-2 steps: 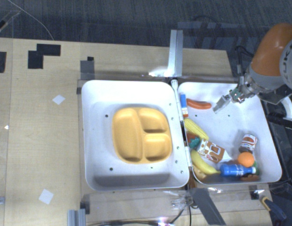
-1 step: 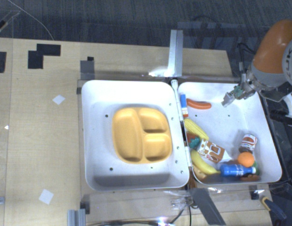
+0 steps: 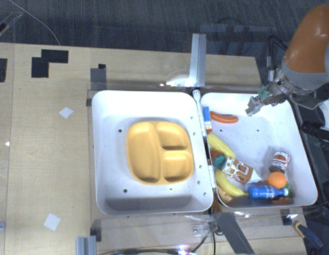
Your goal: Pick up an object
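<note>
Two white bins on worktop [image 3: 42,158]. Pincer [image 3: 256,105] hangs over right bin [image 3: 300,137], grip state hard to tell. Hot dog [image 3: 224,118] lies just beside it. Best plan: drop straight down, squeeze middle.

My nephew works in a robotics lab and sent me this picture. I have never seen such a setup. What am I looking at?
This is one camera fixed above a bench, looking down at a slant. The grey and orange shape at the right is a robot arm; its gripper hangs over the right bin, with nothing seen between its fingers. That bin holds toy food: a hot dog, corn, a banana, a blue bottle, an orange and a small can. The left bin holds a yellow divided tray. The arm is meant to pick something up.
</note>
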You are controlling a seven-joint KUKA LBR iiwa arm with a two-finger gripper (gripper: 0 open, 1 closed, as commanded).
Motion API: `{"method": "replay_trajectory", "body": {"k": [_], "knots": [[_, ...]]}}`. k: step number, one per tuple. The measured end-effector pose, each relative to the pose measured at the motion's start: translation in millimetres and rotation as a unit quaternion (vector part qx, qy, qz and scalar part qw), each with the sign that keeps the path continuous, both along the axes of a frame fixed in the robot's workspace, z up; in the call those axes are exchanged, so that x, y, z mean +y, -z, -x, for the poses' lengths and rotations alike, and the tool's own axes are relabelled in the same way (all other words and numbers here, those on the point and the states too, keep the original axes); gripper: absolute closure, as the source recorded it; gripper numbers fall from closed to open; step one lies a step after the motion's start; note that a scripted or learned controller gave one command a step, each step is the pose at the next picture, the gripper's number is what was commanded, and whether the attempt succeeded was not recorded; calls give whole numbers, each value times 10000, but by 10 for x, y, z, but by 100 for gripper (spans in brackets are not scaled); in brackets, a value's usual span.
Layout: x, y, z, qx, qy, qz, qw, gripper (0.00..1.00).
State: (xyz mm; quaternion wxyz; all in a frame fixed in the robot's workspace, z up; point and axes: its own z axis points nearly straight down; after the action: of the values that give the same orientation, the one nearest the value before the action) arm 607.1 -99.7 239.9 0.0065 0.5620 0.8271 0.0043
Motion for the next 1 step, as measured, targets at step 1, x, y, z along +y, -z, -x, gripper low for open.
{"method": "replay_trajectory", "body": {"k": [1], "knots": [[-1079, -36, 412, 47, 2304, -9, 9731, 100]]}}
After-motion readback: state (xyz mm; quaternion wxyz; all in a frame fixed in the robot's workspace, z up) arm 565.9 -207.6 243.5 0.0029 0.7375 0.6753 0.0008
